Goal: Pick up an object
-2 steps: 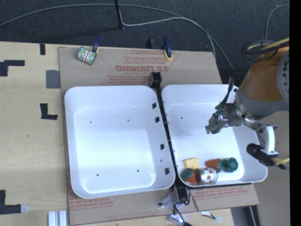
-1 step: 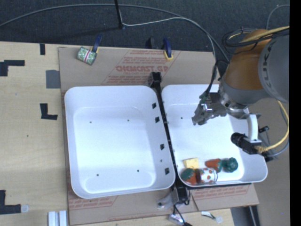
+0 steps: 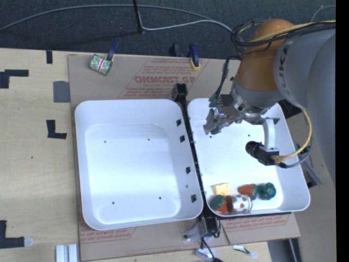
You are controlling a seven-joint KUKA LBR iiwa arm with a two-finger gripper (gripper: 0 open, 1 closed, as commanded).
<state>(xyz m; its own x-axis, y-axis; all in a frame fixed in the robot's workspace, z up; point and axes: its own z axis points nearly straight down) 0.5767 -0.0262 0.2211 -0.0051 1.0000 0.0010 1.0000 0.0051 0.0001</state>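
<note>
The gripper [image 3: 214,125] hangs over the right bin [image 3: 283,203] near its far left corner. Whether it is apart or together, I cannot tell. Small objects [image 3: 242,195] cluster along that bin's near edge

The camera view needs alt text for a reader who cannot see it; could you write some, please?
A grey arm's gripper hangs over the right bin, far from a cluster of small objects in its near corner. The left bin lies alongside on cardboard.

Left bin [image 3: 131,162]: beside the right bin [image 3: 245,152], their inner walls touching.
Right bin, near edge: small objects [image 3: 242,196] clustered together toward the near right corner.
Gripper [image 3: 214,125]: over the right bin's far left part.
Small box [image 3: 100,64]: on the bench behind the left bin's far left corner.
</note>
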